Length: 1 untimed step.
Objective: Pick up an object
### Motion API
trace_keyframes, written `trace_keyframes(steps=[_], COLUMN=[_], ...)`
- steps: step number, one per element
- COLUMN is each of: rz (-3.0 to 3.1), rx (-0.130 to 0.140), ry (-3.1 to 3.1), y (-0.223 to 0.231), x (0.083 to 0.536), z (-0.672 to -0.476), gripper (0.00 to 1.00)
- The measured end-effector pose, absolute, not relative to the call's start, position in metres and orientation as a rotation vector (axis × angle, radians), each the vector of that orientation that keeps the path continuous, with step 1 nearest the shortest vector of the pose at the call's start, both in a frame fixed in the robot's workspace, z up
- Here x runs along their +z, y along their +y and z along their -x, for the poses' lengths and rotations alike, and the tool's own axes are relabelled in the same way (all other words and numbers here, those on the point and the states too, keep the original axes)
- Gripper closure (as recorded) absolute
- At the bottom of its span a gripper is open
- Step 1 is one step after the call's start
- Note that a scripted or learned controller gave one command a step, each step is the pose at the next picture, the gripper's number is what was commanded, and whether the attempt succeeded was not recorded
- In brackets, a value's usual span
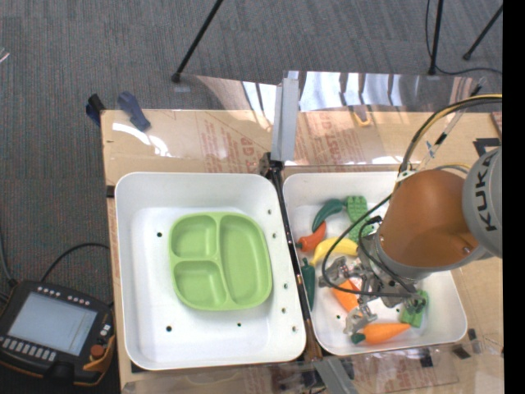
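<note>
My one camera sits fixed above the bench [205, 142], looking down at a slant. Both bins fit whole: left bin [139, 212], right bin [443, 310]. Floor shows beyond the far edge. Arm [431, 220] enters from frame right, fairly near the lens.

The right bin [456, 314] holds toy food: an orange carrot [384, 332] flat near its front edge, a yellow banana [336, 247] mid-bin, a green pepper [329, 211] and green block [356, 206] toward the back.
</note>
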<state>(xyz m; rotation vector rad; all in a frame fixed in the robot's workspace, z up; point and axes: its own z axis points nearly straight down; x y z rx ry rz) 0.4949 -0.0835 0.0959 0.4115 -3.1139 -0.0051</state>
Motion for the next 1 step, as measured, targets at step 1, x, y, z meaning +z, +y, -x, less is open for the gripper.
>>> trace_keyframes(steps=[1], rz=[-0.417], rx=[-0.007], ry=[-3.114], y=[-0.0820], x=[0.1051], z=[-0.4956], gripper=[1.00])
